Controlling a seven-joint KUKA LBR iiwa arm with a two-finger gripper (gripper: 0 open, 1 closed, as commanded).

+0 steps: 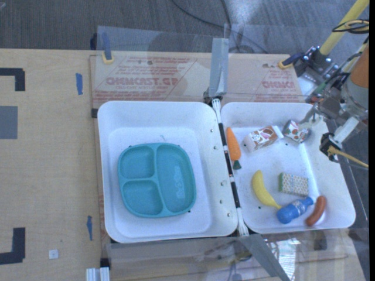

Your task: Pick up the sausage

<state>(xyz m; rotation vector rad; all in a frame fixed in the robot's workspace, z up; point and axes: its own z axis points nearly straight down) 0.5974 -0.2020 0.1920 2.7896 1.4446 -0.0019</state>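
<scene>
Reddish-brown, smooth, round-ended: the sausage lies in the near right corner of the right bin, just beside a glossy blue bottle. You find the gripper over the same bin's far right edge, well apart from the sausage; you cannot tell whether it is apart or together. Also there: curved yellow banana, nubbly green sponge, tapered orange carrot, printed carton, crinkled wrapper. Left bin: teal three-part plate.
</scene>
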